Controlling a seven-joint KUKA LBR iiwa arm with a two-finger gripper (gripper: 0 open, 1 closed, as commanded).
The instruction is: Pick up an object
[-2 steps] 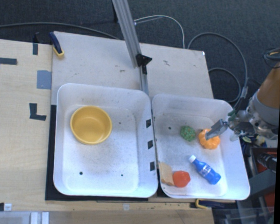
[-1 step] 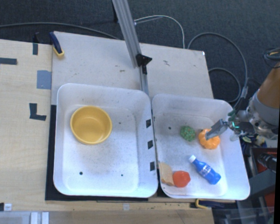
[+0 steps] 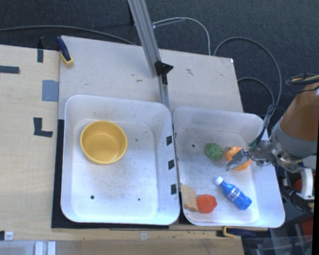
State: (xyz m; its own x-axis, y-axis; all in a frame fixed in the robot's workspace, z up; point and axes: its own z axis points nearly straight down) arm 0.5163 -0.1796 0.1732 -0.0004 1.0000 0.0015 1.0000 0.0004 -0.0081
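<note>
A: Looking down at the right bin — that is where everything happens. The gripper reaches in over its right wall, the grey arm behind it.

B: Fingers?

A: Dark, angled down and to the left. They sit right on the orange object, near the middle of that bin. Whether they are spread or pinched on it I cannot tell; the tips blur into the orange.

B: So it is not lifted?

A: It seems to lie on the bin floor, partly covered by the fingers. I would not call it held.

B: What else lies in that bin?

A: A green lump just left of the orange object, near it but apart. A blue bottle with a white cap lies on its side toward the bin's front, cap pointing to the centre. A red ball sits in the front left part, touching a tan block that rests against the left wall.

B: And beside that bin?

A: The left bin touches it along the shared edge. A yellow bowl stands upright in it — well apart from the right bin.
</note>
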